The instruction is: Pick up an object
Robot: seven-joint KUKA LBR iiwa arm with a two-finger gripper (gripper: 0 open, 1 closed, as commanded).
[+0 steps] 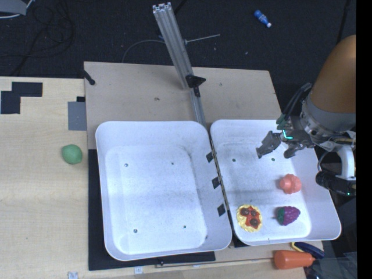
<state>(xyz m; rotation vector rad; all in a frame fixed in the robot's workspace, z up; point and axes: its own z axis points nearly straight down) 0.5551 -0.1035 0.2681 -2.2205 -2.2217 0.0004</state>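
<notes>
Lying in the right bin [325, 228], three small objects occupy its near half. A pink, rounded object [289, 183] rests toward the right side of that bin. Nearer the viewer and just below it sits a purple grape-like object [287, 215]. Left of the purple one, close to the bin's near-left corner, lies a yellow disc with red and dark spots [249, 218], resembling a toy pizza. All three are apart from one another, none touching.

The gripper [280, 148] hangs over the far half of the same bin, above and slightly left of the pink object. Its two dark fingers are spread apart with a visible gap between them, and nothing sits between them. A small green light shows on the wrist just above the fingers. The grey arm with its orange band [342, 74] enters from the right.

The left bin [110, 138] adjoins the right one along a shared edge fitted with small black clips.

Outside the bins, a green ball [72, 154] rests on the wooden bench to the left. An orange carrot-like object [292, 258] lies on the bench just beyond the near edge of the right bin. A metal rail [174, 42] slants away at the far side, and a small blue item [262, 18] lies on the dark floor far right.
</notes>
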